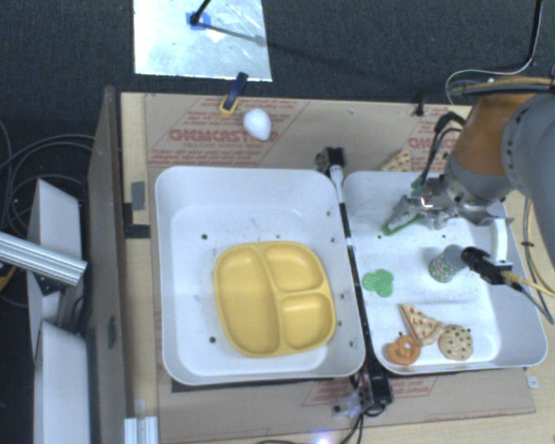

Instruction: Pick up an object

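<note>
- Dark carpet surrounds the counter, which carries two shallow white bins side by side; the left bin holds a yellow divided plate.
- Toy foods lie in the right bin: a green strip near its far end, a green leaf by the divider, a small can on its side, a pizza slice, a cookie and a pretzel at the near end.
- These look light and stiff; the flat pieces would probably be hard to pinch off the floor, while the can offers rounded sides to grip across.
- Reaching in from the right, the arm bends down over the far part of the right bin.
- Its claw sits just beside the green strip; whether it is spread or pressed together cannot be told.
</note>
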`<state>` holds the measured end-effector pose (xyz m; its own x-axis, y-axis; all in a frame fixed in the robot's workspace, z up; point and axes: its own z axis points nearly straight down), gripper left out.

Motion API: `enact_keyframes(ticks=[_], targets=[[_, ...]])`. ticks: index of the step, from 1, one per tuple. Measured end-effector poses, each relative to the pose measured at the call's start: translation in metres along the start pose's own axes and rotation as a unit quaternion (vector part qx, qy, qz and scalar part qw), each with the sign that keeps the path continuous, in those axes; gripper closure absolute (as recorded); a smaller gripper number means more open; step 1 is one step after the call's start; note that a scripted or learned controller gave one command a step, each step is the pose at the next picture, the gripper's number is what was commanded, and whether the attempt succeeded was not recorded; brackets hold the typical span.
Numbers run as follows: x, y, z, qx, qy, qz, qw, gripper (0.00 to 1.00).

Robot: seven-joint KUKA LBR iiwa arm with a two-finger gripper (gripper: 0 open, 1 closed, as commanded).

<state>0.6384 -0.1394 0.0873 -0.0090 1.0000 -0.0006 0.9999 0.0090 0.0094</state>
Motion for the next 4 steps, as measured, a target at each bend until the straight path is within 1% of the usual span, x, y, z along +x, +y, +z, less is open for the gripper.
enact_keyframes(ticks=[1,2,3,4], targets=[[-0.007,-0.022,-0.068,0.001,0.0,0.004,1.0,0.0],[-0.012,-0.061,0.005,0.006,0.001,0.005,1.0,0.0],[-0.031,-0.011,-0.137,-0.006,-0.003,0.002,1.0,0.0],[-0.048,-0.058,-0.031,0.009,0.001,0.006,0.9999,0.0]])
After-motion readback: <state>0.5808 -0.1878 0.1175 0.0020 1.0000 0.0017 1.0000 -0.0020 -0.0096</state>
